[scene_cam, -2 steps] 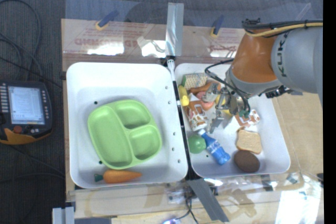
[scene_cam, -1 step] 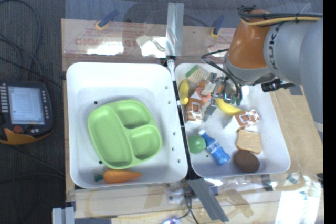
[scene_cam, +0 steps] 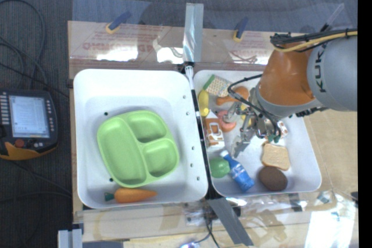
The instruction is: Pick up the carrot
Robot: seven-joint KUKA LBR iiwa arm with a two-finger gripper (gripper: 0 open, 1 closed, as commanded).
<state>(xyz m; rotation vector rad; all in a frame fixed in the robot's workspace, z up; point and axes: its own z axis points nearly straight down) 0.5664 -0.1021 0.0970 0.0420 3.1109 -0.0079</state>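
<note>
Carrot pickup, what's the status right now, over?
Tool over right bin, among toy food. Carrot in left bin, below green plate, untouched.

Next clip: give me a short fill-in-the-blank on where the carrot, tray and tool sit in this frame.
1. The carrot lies in the ____ bin.
2. The green tray has ____ compartments.
3. The tool hangs over the ____ bin.
4. The carrot lies near that bin's ____ edge, below the tray.

Missing words: left; three; right; front
</note>
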